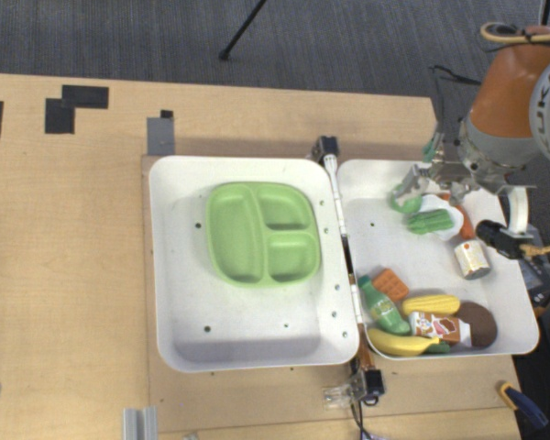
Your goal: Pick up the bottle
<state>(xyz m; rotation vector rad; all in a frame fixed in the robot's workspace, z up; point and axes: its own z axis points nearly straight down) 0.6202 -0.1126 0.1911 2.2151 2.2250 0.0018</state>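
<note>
You've got the arm reaching in from the right, w/ the gripper (pixel 428 186) low over the far part of the right bin (pixel 504 287). It's too small and blurry to say if it's open or closed, so I can't tell. Nothing looks held.

The bottle (pixel 383 304) looks like the green one w/ the dark cap, but that's my guess. It lies on its side in the near left corner of that bin, well apart from the gripper. It's packed in tight: an orange cracker (pixel 393 285) by its top, a banana (pixel 429 304) beside it, another banana (pixel 405 342) below, and a little carton (pixel 434 325) close by. That pile prob. keeps it from rolling, but leaves little room to grab it.

Just below the gripper is a green ridged toy (pixel 429 220), w/ a carrot (pixel 464 224) and a small can (pixel 472 258) near. Not your target.

The left bin (pixel 179 337) has the green plate (pixel 259 232).
</note>
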